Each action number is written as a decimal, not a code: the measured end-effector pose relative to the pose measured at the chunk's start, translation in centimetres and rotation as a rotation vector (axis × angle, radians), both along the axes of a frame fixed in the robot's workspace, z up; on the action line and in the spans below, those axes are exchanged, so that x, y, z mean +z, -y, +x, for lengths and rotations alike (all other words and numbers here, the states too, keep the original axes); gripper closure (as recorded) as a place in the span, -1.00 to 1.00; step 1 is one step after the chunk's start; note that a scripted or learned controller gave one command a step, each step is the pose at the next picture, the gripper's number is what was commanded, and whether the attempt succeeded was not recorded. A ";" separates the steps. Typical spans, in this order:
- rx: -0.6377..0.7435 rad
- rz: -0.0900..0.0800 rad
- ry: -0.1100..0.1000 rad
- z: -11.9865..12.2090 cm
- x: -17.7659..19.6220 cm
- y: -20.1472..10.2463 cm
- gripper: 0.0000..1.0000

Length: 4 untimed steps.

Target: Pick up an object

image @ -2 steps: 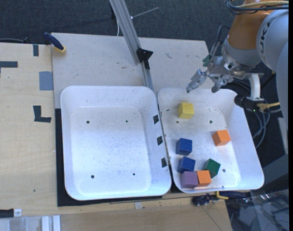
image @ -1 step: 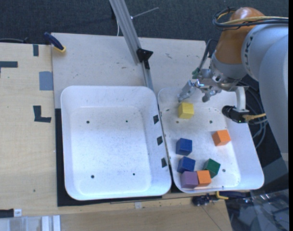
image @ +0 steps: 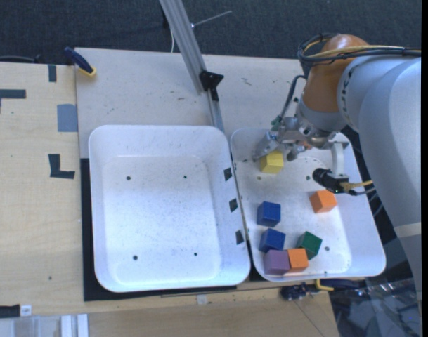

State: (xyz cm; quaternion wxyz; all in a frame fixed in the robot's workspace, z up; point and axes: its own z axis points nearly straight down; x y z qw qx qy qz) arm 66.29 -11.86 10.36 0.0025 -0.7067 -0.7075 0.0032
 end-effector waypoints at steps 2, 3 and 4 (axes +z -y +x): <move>0.001 0.000 0.013 -0.2 7.6 -0.3 1.00; 0.001 0.000 0.011 0.5 12.3 0.3 1.00; 0.001 0.001 0.011 1.0 16.7 -0.3 1.00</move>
